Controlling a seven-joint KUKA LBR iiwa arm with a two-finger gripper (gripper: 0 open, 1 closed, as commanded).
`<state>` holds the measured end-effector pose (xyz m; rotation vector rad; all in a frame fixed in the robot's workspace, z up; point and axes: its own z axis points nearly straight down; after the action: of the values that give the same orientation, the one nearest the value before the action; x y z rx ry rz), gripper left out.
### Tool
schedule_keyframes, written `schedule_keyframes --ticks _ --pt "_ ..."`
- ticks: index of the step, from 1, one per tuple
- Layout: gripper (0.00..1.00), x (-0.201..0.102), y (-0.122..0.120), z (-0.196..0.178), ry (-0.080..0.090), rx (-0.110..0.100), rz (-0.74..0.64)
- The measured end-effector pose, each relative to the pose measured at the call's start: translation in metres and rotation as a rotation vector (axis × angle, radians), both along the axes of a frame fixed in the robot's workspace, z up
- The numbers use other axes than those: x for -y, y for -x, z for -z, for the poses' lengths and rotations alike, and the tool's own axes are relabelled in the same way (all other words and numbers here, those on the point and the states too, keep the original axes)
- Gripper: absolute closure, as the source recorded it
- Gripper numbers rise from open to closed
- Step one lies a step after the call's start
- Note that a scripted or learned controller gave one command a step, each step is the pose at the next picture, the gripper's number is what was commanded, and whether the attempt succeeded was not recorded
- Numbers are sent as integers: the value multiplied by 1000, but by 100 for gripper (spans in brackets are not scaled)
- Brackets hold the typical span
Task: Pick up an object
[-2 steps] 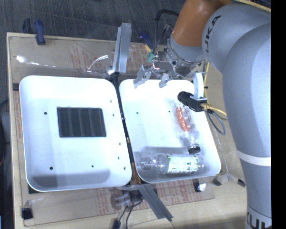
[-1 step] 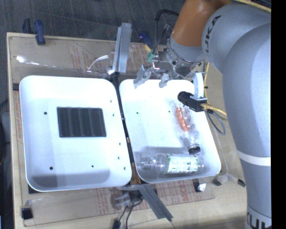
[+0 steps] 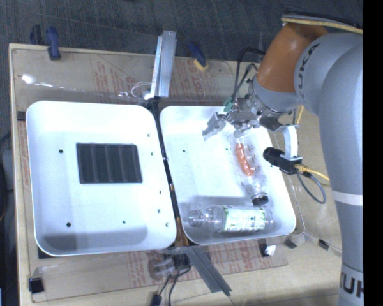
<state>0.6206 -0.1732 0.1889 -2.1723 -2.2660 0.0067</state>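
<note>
Bottles lie in my right bin point(image 3: 179, 171): the green-labelled bottle point(image 3: 233, 218) crosswise along the near wall, the orange-labelled bottle point(image 3: 249, 164) lengthwise just below my pincer point(image 3: 233, 123), which hangs at the far end, whether spread or closed I cannot tell.

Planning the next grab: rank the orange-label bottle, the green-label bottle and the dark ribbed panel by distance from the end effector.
1. Orange-label bottle, right bin, just below the end effector.
2. Green-label bottle, right bin's near edge.
3. Dark ribbed panel, left bin.
</note>
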Motion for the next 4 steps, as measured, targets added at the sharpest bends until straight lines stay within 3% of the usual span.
schedule_keyframes --ticks 1,3,4 --pt "0 38 43 11 -2 1 -37" --pt "0 38 23 13 -1 4 -109" --pt "0 38 24 2 -1 4 -121"
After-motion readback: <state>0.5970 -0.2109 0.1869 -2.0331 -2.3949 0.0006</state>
